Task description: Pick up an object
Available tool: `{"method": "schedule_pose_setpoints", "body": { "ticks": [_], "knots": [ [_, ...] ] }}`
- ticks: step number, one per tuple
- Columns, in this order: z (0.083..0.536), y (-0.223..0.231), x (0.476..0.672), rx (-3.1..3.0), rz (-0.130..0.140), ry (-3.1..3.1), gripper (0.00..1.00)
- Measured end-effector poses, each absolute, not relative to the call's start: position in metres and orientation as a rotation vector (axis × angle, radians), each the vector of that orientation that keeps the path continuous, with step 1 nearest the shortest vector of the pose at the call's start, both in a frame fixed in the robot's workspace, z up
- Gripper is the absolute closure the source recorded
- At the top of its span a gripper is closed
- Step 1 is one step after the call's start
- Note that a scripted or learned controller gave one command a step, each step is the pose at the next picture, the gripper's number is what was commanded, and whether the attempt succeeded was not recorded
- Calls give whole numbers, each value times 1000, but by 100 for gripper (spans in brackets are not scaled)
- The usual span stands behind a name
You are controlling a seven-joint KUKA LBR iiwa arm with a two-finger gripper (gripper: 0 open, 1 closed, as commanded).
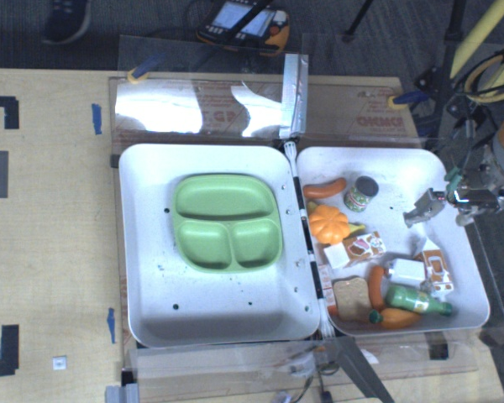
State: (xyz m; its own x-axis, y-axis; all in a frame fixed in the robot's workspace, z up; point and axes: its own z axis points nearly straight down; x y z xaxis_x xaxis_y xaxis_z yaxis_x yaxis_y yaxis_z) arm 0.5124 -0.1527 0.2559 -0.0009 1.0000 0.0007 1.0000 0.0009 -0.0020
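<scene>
The right bin point(403, 164) holds several toy foods. An orange pumpkin point(328, 222) lies by its left wall, with a red sausage point(323, 189) and a small dark-lidded can point(359, 192) behind it. Toward the front lie a printed carton point(363, 248), a bread slice point(350, 297), a green bottle point(416, 300), an orange carrot point(396, 317), a white box point(406, 269) and a small juice box point(436, 270). My gripper point(441, 208) hangs over the bin's right side, above bare floor behind the juice box, with nothing seen in it.
The left bin point(143, 225) carries a green divided plate point(227, 222). A clear plastic panel point(202, 107) stands behind the bins. Cables and stands crowd the floor at the far right point(479, 74). The central divider point(307, 233) separates the two bins.
</scene>
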Motion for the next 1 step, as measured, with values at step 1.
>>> {"method": "schedule_pose_setpoints", "body": {
  "ticks": [1],
  "knots": [
    [154, -209, 505, -2070, 0, -2363, 0]
  ]
}}
